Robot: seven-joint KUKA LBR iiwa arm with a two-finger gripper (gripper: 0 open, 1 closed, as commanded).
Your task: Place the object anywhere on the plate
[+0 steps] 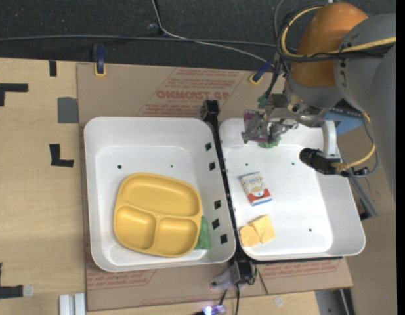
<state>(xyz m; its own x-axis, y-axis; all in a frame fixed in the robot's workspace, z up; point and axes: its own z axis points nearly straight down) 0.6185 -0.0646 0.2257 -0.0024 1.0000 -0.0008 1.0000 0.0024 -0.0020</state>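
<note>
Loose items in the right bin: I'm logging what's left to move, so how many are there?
3 visible: a small carton mid-bin, a yellow cheese-like piece near the front edge, and something green at the back beneath the hand, partly covered. The arm could hide more.

We see open white floor in the right shallow white bin [333,235] around a small white-and-red carton [255,189] and a yellow cheese-like wedge [258,231], which lie near its left wall. The grey arm's two-finger gripper [263,134] crowds that bin's far corner. In the left shallow white bin [97,143], a yellow three-compartment plastic plate [156,213] fills the near half, a green piece [203,233] touching its right edge; the far half lies free.
</note>
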